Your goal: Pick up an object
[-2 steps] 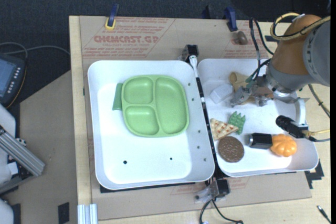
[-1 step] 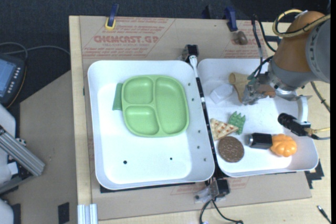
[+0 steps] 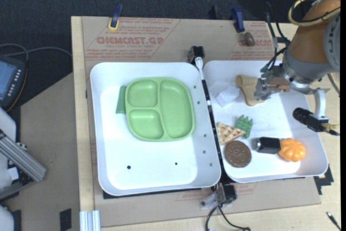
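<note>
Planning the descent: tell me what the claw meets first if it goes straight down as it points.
Probably the tan object lying just under the claw in the right bin; depth is unclear from this slanted view.

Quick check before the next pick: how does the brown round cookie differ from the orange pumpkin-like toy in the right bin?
The cookie is flat, dark brown and disc-shaped; the orange toy is plump, lobed and bright orange. The cookie sits near the right bin's left front, beside a waffle-patterned wedge; the orange toy sits further right, against a black cylinder. Both lie in the same bin, apart from the tool.
</note>
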`<state>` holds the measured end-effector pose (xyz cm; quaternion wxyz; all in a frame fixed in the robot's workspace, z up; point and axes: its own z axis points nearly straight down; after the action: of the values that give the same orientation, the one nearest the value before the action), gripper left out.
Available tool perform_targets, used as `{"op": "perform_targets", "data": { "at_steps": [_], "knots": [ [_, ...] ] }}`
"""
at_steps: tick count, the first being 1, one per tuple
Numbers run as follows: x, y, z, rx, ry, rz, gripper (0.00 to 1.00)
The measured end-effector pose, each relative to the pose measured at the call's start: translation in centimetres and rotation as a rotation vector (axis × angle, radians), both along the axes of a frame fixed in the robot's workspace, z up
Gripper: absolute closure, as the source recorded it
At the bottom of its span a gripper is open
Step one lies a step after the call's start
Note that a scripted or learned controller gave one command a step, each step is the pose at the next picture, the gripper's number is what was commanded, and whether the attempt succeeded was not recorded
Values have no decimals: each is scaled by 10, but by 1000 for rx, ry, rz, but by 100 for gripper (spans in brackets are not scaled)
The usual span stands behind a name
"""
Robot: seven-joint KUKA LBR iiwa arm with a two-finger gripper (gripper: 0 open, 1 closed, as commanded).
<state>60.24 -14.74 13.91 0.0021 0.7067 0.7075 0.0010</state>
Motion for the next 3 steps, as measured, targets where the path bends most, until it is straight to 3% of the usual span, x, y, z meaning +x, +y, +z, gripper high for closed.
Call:
{"op": "perform_targets", "data": {
  "at_steps": [1, 2, 3],
  "knots": [
    [7, -1, 63, -1, -3, 1, 100],
    [8, -1, 88, 0, -1, 0, 100],
    [-23, 45, 77, 4, 9, 2, 100]
  ]
}}
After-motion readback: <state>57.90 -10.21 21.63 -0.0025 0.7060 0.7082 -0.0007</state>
